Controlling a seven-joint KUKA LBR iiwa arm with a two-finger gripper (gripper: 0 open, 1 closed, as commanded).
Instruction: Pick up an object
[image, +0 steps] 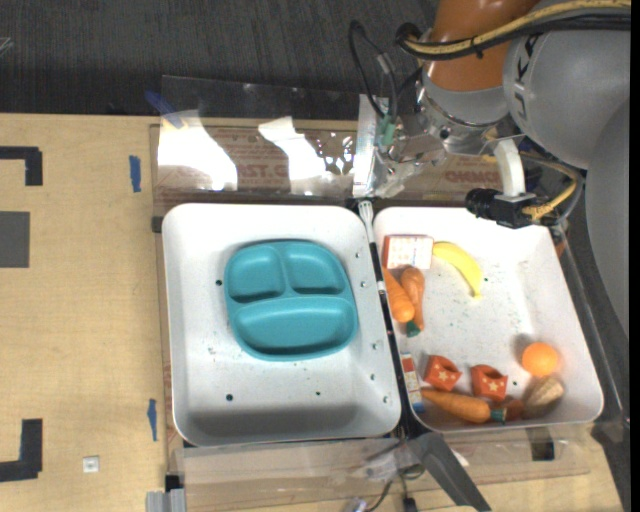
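We see a pale wood bench (80, 300) with black and blue tape marks and dark floor beyond it. Taking the teal divided plate (290, 298) in the left bin (200, 400) as landmark, the banana (459, 265) lies to its right in the right bin (575, 330). The end effector (392, 165) hangs above and right of the plate; we cannot tell its state. No writing is legible.

Grey arm (575, 80), orange band, seemingly black cables
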